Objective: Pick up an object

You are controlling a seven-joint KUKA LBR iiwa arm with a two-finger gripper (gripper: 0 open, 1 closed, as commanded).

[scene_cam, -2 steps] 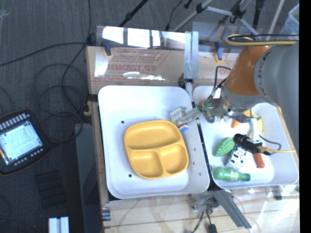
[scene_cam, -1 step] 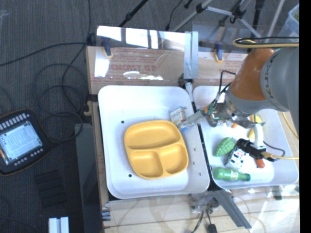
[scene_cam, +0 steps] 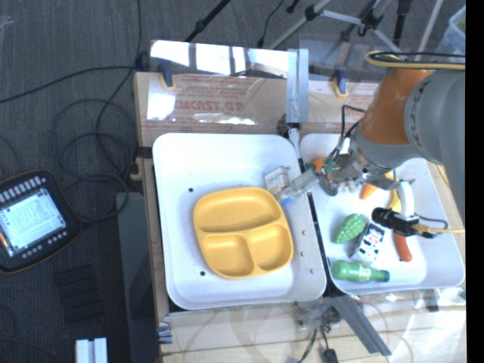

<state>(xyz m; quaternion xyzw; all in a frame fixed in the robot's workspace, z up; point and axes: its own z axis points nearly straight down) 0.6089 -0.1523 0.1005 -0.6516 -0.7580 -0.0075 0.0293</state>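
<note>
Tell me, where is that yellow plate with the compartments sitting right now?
The yellow divided plate lies in the left white bin, toward its front right part. The gripper reaches over the divider just beyond the plate's far right corner.

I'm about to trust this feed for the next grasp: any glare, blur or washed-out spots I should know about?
Camera view: strong glare on the clear panel behind the bins, whited out along its top; the left bin and right bin read bright but the yellow tray and green bottle stay distinct; the arm looks soft; the gripper is small and indistinct over the divider.
</note>
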